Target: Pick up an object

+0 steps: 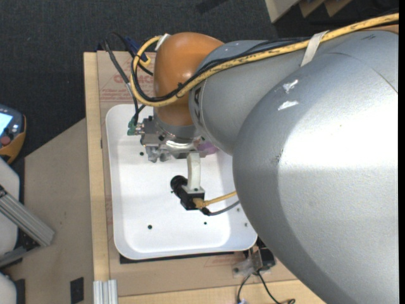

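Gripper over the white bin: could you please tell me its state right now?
Gripper: cannot be told from this view; it hangs over the white bin.

White bin (pixel 144 192) on wooden bench (pixel 96 201)

Smooth grey rounded arm casing (pixel 316 163), 4 o'clock. Glossy orange domed band (pixel 180 62), 11 o'clock. Yellow cable (pixel 354 29) along casing under white strap (pixel 311 49). Black cables (pixel 118 62), 10 o'clock.
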Controlling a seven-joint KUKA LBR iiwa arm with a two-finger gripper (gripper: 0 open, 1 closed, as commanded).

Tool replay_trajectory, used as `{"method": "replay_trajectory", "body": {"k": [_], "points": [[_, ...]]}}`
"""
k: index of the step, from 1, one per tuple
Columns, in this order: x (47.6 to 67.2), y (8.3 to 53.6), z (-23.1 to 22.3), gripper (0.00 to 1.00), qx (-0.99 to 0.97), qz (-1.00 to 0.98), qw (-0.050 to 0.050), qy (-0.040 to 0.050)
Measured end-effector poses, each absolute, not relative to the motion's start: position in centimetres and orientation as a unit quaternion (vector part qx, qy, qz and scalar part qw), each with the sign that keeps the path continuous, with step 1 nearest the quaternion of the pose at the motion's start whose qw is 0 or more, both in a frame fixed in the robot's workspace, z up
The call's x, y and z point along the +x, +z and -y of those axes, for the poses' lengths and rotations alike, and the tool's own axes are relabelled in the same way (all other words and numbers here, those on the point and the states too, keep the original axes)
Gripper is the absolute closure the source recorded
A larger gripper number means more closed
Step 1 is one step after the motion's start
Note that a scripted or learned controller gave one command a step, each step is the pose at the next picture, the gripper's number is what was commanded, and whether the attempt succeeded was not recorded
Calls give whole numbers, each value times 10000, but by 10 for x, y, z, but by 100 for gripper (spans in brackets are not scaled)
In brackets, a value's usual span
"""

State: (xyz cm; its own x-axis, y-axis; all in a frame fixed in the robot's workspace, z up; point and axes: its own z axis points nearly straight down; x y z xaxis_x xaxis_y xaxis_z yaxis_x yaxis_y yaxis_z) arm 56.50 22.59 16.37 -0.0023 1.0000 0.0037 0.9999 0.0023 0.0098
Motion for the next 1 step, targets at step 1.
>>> {"method": "replay_trajectory", "body": {"k": [1], "points": [[525,144,-224,100,7076,-7066,-22,-28]]}}
